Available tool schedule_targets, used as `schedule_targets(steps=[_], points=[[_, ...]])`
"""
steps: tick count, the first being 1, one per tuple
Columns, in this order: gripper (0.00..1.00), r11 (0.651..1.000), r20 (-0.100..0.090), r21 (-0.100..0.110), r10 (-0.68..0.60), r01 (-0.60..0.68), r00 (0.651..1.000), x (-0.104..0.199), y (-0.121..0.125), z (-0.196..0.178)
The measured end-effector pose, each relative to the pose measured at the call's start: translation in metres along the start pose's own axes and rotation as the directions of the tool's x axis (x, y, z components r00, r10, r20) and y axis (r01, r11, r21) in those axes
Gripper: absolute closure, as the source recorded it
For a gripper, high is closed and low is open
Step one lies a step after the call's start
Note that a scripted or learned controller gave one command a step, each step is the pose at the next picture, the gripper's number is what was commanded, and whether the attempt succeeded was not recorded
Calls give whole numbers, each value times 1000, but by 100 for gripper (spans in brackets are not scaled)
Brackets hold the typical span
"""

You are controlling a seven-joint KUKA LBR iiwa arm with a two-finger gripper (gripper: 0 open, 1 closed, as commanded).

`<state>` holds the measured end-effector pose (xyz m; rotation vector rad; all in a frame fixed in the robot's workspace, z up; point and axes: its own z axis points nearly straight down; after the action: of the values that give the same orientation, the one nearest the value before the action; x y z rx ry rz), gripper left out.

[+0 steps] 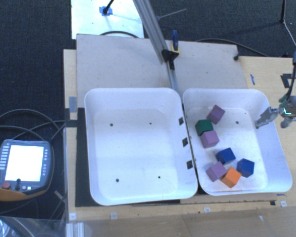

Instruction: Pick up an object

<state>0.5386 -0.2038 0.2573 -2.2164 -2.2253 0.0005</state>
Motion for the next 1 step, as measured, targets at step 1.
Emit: schedule_targets(steps=[1], points=[[0,1000,1,-3,-1,1,1000,0,1,-2]])
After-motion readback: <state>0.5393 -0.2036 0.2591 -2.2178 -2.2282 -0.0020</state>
